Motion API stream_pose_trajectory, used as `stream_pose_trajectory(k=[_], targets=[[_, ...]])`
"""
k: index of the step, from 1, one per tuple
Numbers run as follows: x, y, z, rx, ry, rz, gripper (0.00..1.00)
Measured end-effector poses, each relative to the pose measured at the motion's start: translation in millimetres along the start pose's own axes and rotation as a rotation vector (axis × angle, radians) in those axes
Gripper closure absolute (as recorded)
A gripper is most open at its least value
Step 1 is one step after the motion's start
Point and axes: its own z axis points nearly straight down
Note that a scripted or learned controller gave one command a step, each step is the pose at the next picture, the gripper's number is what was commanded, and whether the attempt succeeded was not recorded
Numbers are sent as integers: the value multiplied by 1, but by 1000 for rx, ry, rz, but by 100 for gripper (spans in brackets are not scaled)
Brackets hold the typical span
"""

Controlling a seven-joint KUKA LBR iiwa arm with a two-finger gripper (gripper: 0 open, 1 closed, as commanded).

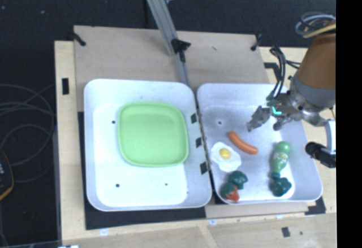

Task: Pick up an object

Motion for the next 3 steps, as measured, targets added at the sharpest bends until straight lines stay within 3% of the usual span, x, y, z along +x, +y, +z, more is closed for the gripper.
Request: stream_pose_trajectory(k=[1,3], targets=[[0,0,0,0,0,0,0],[-15,-1,114,6,0,1,0]])
